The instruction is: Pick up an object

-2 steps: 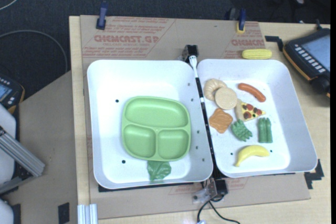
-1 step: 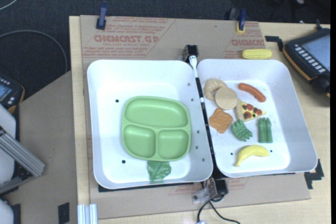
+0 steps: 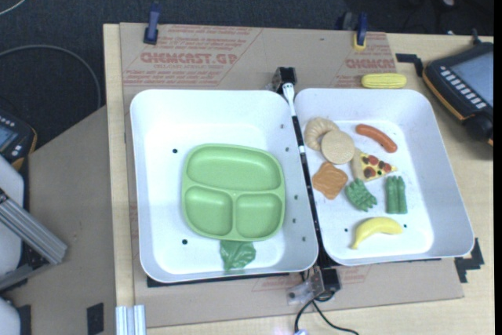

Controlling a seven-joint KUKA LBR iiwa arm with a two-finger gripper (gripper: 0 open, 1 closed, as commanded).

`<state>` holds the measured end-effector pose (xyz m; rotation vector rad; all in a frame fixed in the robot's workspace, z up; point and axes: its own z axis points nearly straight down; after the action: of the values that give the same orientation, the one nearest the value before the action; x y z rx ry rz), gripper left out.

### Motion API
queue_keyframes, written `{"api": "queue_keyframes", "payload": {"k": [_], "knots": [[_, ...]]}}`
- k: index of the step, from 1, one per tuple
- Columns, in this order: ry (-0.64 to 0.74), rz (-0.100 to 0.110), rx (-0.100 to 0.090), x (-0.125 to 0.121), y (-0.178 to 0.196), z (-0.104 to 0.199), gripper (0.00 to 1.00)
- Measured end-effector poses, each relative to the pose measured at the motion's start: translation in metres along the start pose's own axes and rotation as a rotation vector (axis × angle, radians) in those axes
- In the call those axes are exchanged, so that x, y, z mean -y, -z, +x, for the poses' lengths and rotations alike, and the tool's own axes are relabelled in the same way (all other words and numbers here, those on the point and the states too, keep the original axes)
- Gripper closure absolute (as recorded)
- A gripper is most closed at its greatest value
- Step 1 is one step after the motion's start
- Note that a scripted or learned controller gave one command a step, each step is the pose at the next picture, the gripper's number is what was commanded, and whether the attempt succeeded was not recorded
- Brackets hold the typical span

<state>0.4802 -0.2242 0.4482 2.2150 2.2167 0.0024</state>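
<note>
Nearest me in the left bin (image 3: pixel 149 169) I see a green lettuce leaf (image 3: pixel 237 254) just below the green divided plate (image 3: pixel 233 191). In the right bin (image 3: pixel 439 169) a banana (image 3: pixel 376 230) lies closest, then broccoli (image 3: pixel 361 194), a green bean bundle (image 3: pixel 395 193), a toast piece (image 3: pixel 330 180), a pizza slice (image 3: pixel 373 166), a round cracker (image 3: pixel 338 146), a sausage (image 3: pixel 376 137). Beyond, on the bench (image 3: pixel 235 59), rests a corn cob (image 3: pixel 383 80). I cannot tell the end effector's state.

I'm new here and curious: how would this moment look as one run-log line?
left bin: green tray, lettuce leaf | right bin: banana, hot dog, pizza slice | nothing picked yet
</note>
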Motion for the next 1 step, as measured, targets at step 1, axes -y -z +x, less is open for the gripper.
{"api": "queue_keyframes", "payload": {"k": [1], "knots": [[0.001, 0.013, -0.007, -0.0352, -0.0827, 0.0018, 1.0]]}}
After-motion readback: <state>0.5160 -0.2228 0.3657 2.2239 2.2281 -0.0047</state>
